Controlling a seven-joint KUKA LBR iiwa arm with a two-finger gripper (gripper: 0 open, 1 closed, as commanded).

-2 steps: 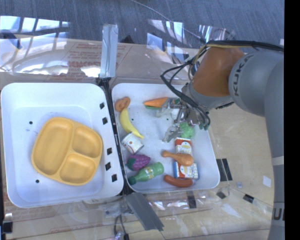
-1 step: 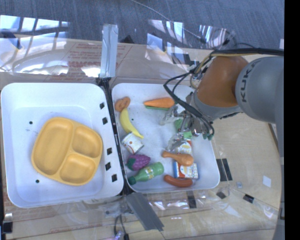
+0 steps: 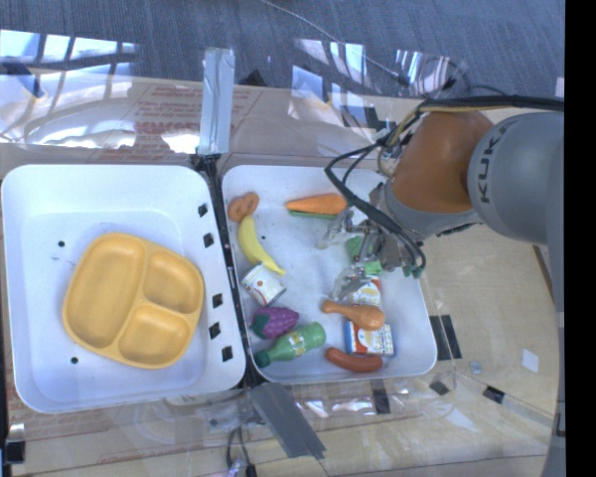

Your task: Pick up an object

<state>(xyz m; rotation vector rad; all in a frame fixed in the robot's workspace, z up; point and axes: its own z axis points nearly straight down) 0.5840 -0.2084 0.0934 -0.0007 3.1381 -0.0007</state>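
Nearest the camera, a strip of grey tape was seen on the desk, just below the right-hand shallow white plastic bin, which serves as landmark throughout. Inside that bin, toy foods were scattered loosely, probably so that any one could be picked: a green plastic bottle, a red sausage and a small printed carton along its near wall, a purple grape bunch and a small white can toward its left side, a yellow banana above these, and an orange carrot by its far wall. A tan drumstick lay right of centre. The end effector was lowered into the bin just above the drumstick; whether it was apart or together could not be told, and nothing was seen held. Left of the bin, a yellow compartment tray lay in a second white bin.
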